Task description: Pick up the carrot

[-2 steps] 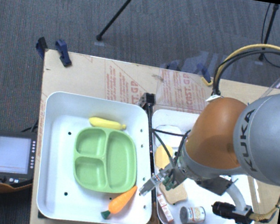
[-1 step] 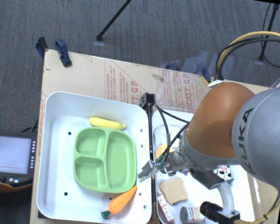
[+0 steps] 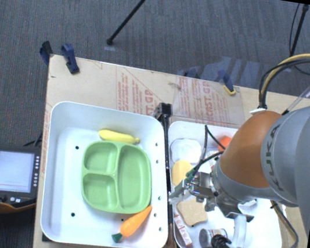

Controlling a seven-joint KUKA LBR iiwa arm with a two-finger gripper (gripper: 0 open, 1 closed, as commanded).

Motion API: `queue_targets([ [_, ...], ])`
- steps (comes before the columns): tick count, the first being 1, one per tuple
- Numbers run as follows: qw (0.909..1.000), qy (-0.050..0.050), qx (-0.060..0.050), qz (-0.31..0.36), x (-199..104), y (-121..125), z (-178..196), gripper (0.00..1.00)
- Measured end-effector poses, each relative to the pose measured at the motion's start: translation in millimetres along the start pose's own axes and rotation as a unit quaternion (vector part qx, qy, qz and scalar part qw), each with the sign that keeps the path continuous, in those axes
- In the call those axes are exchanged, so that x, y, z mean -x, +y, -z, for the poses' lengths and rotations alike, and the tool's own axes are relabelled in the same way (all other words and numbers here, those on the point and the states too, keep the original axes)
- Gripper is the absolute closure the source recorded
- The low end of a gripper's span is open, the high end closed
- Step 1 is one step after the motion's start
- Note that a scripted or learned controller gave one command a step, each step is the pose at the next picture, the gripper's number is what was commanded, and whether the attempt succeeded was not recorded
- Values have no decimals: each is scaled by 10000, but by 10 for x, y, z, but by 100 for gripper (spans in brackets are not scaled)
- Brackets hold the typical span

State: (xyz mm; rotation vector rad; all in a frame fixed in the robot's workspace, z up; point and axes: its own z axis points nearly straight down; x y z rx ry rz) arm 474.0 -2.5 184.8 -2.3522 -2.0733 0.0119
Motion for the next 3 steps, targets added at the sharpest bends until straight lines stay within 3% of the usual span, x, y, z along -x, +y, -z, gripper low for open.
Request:
queue_targets([
  [1, 9905, 2, 8, 1378, -58, -3, 6, 0],
  [2, 9671, 3, 10, 2545, 175, 27, 7, 0],
  [3, 9667, 7, -6, 2557, 171, 30, 91, 100],
])
